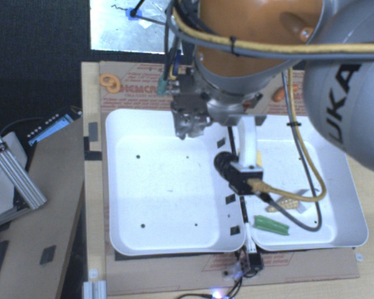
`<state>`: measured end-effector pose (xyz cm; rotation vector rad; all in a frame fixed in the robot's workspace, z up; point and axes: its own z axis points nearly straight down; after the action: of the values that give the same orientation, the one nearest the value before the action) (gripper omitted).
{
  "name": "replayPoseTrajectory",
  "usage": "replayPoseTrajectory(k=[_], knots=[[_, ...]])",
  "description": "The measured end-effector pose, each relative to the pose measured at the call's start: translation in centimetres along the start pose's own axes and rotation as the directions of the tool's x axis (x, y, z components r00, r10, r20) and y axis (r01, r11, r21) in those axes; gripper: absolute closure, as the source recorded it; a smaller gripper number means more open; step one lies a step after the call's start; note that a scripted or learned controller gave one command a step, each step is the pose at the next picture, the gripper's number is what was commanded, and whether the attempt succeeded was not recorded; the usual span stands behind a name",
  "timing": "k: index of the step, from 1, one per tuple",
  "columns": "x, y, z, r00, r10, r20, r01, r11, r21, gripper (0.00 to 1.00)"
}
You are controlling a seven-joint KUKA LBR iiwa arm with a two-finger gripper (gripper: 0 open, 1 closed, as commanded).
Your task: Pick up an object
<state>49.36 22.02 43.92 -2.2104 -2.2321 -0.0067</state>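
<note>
Status: pick not yet made. My claw (190,124) hangs above the far right part of the left bin (143,185), near the wall it shares with the right bin (340,195). From this angle I cannot tell whether it is released or clenched, and I make out nothing carried in it. Candidate objects: a green piece (272,225) lying flat near the front edge of the right bin, and a tan piece (288,202) just behind it, the two close together but seemingly apart. Both lie well apart from my claw, across the dividing wall. The left bin floor below my claw shows a few dark specks. Judgement: the task stands at its start; travel to the right bin, descent, closure and lift all remain. Surroundings: an orange ring (110,82) rests on the cardboard sheet (143,83) outside the bins, by the left bin's far left corner. Obstructions: the front wall beside the green piece may crowd a grasp, and my own arm (255,17) hides much of the right bin's far part.
</note>
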Motion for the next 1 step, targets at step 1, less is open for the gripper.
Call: replayPoseTrajectory(k=[1], knots=[[1.51, -0.72, -1.29, 1.0, 0.004, 0.001, -0.004, 1.0, 0.001, 1.0]])
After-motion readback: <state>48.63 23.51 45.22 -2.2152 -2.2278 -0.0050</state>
